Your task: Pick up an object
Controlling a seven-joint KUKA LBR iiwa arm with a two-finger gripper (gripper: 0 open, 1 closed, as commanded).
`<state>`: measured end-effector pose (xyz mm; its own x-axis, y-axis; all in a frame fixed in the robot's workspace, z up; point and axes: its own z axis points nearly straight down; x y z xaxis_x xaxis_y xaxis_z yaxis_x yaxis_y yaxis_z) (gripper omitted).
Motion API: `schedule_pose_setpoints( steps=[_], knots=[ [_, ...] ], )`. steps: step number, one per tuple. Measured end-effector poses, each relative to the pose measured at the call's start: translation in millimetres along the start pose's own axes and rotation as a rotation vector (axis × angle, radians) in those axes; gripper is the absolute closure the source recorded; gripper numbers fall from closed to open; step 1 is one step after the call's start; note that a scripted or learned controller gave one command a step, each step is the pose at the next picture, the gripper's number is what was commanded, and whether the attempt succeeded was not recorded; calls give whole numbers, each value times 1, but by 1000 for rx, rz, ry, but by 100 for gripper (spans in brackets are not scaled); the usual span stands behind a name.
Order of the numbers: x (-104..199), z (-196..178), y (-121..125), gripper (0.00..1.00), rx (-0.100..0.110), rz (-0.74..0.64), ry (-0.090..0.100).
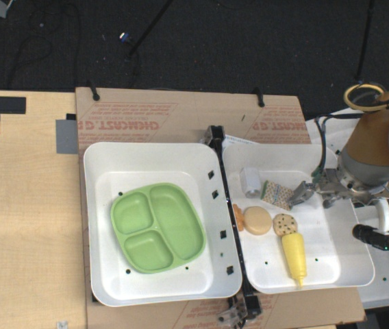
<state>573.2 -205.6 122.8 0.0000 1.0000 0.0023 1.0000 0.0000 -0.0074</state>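
Observation:
The right bin [348, 269] holds several small objects. A white cylinder [251, 181] lies near its back left, with a patterned packet [275, 193] beside it. In front of these lie a tan round bun [257, 221], a speckled cookie [285, 224], a yellow corn-like piece [294, 256] and a small orange piece [237, 218] against the divider. My gripper [316, 196] hangs low over the bin's right half, just right of the patterned packet. It is open, with nothing between its fingers [302, 193].
The left bin [98, 252] holds a green three-compartment plate [157, 226]. A black divider [225, 211] runs between the bins. The arm's body [369, 146] stands over the right bin's far right edge. Cables trail at the right.

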Motion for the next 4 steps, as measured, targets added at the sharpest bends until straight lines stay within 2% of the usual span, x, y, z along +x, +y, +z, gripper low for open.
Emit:
schedule_pose_setpoints(
  steps=[1, 2, 4],
  knots=[
    [1, 37, 0, 0, -5, 1, -1],
    [0, 25, 0, 100, -5, 1, -2],
    [-7, -100, -2, 100, -11, -1, -4]
  ],
)
